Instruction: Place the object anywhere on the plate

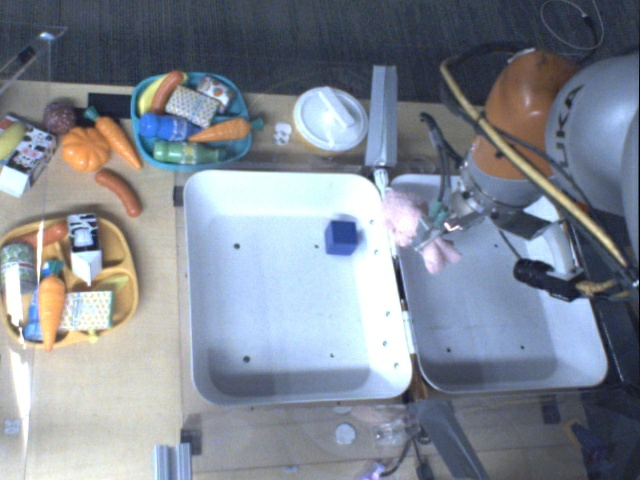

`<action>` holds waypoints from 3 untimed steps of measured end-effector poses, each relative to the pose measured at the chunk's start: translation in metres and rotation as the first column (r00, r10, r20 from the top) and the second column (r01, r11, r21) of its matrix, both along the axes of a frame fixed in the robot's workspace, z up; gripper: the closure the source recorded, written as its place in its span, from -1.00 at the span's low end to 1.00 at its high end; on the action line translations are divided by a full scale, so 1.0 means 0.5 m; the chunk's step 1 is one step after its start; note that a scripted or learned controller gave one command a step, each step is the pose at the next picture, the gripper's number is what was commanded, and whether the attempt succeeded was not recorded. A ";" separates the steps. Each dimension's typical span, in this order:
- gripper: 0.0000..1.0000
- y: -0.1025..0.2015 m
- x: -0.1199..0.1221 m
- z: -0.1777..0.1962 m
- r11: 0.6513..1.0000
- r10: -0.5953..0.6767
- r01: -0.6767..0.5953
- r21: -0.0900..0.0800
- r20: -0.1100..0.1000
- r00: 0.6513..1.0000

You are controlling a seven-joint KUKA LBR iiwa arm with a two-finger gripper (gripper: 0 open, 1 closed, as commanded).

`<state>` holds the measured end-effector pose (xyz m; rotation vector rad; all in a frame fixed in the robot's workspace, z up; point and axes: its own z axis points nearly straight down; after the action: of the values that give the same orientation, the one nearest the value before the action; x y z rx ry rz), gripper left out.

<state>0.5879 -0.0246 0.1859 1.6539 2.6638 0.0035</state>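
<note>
A small blue cube (342,236) sits in the left white bin (260,368), near that bin's upper right corner. Just beyond the bin's right wall, the grey arm's two-finger gripper (436,230) hangs over the right white bin (520,358), pinching a soft pink plush object (406,220) between its fingers

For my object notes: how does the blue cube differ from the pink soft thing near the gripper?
The blue cube is small, dark and sharp-edged; the pink soft thing is pale, larger and shapeless. The cube sits inside the left bin; the pink thing lies at the bins' shared edge, by the gripper.
</note>
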 end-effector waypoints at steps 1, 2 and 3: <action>1.00 0.003 0.003 0.078 1.000 0.007 -0.007 0.001 -0.002 1.000; 1.00 0.107 0.009 0.062 0.917 0.400 -0.400 0.001 -0.002 0.917; 1.00 0.210 0.015 0.085 0.688 0.726 -0.726 -0.002 -0.001 0.688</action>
<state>0.5952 0.0801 0.2286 0.4674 3.1010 0.0046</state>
